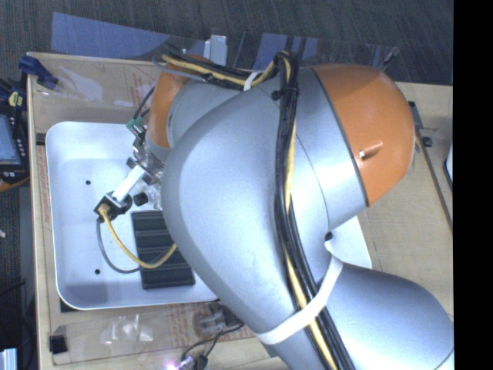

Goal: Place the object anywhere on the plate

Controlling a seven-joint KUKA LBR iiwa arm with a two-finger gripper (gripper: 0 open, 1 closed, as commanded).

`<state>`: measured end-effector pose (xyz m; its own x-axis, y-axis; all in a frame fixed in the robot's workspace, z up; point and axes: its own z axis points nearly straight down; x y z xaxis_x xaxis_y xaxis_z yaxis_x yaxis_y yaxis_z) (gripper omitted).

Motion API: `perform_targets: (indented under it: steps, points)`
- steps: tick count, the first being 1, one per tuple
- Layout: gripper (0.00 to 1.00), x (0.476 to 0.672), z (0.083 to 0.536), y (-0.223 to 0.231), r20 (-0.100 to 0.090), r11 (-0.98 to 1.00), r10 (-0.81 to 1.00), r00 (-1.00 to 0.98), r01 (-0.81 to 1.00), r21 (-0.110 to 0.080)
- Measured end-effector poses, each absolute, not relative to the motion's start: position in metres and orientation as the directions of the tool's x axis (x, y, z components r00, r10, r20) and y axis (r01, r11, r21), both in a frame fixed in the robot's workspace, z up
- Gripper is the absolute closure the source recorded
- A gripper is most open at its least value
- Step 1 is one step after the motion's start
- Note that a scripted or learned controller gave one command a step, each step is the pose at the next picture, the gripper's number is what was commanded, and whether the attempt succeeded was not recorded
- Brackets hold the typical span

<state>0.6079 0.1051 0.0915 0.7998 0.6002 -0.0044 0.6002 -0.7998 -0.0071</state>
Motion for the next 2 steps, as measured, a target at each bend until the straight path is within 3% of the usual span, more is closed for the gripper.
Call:
perform_targets:
  steps: [1, 2]
  points:
    - [1.0, 0.641, 0.092, 0.132, 0.001, -0.963, 0.27, 0.963, 0.27, 0.0]
    - [1.0, 0.593, 0.291, 0.185, 0.001, -0.942, 0.337, 0.942, 0.337, 0.0]
